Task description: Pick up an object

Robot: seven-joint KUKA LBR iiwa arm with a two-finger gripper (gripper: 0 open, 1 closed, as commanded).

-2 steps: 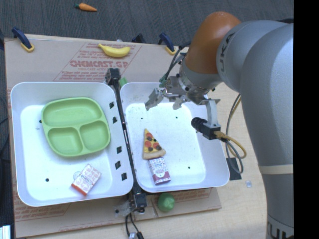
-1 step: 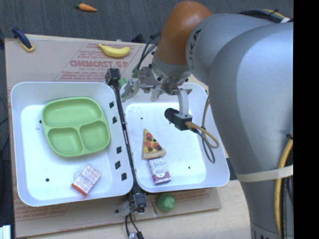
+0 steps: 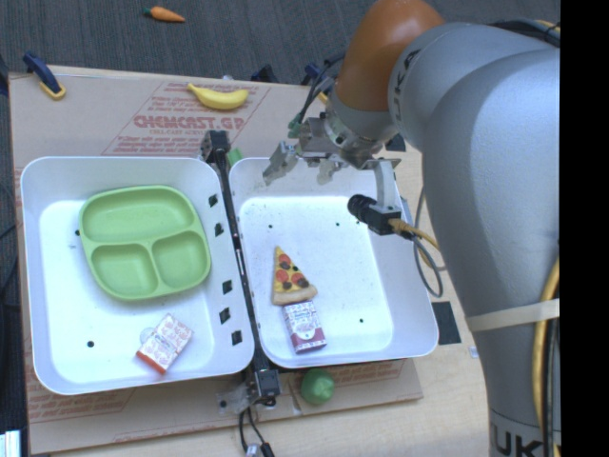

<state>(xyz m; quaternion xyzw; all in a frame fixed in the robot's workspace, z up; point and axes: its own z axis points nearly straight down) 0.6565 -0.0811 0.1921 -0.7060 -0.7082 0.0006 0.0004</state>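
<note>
So from the overhead camera, the gripper [image 3: 303, 163] is parked up over the far rim of the right bin [image 3: 404, 298], near the corner by the divider. Fingers look spread apart, nothing between them. The big grey arm [image 3: 476, 160] comes in from the right and covers most of that side, with its orange band [image 3: 381, 41] sitting just above the wrist. A black cable plug [image 3: 373, 213] hangs off the wrist over the bin's far right part, with a wire looping down past the right rim.

Stuff outside the bins: a toy banana [image 3: 218, 94] on the cardboard [image 3: 143, 112] behind them, a little carrot [image 3: 166, 13] way out on the carpet, a blue and yellow clamp [image 3: 43, 74] at the cardboard's far left corner, and a green ball [image 3: 318, 386] just off the right bin's near rim. Black clips run along the seam between the two bins.

Room-wise, the right bin's floor is pretty open across the far half and the right side. The objects there sit toward the near left part, well apart from the gripper.

Contents: right bin has a pizza slice [image 3: 289, 276] roughly mid-floor, and a small red carton [image 3: 304, 328] just in front of it, nearly touching its crust. The left bin [image 3: 43, 255] holds a green divided plate [image 3: 145, 241] taking up most of the far half, plus a red and white packet [image 3: 164, 342] near the front, clear of the plate.
</note>
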